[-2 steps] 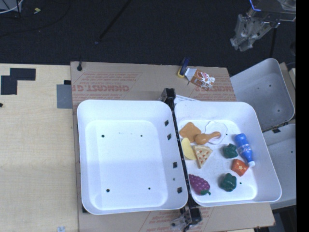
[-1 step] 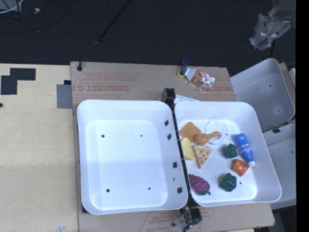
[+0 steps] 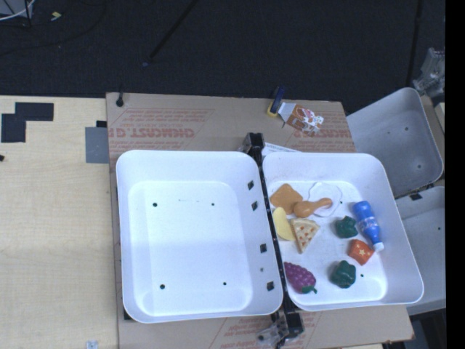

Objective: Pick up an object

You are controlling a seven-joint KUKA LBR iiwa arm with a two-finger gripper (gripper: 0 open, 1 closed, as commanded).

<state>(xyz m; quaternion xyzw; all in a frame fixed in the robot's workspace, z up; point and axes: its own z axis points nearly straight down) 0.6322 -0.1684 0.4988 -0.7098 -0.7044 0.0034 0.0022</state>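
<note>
The right white bin (image 3: 378, 169) holds several toy foods. Near its left wall lie an orange-brown piece (image 3: 285, 195), a tan drumstick (image 3: 312, 208), a yellow piece (image 3: 281, 224) and a pizza slice (image 3: 305, 233). Purple grapes (image 3: 299, 275) rest at the front left. Toward the right side are a blue bottle (image 3: 368, 222), a small dark green item (image 3: 346, 227), a red-orange carton (image 3: 360, 251) and a green pepper (image 3: 343, 274).
The left white bin (image 3: 134, 195) sits beside it, with a black divider (image 3: 263, 217) between them. Both stand on brown cardboard (image 3: 182, 122). A small printed packet (image 3: 302, 119) and a blue-yellow clip (image 3: 276, 102) lie behind the bins. A grey metal plate (image 3: 396, 137) stands at the right.
</note>
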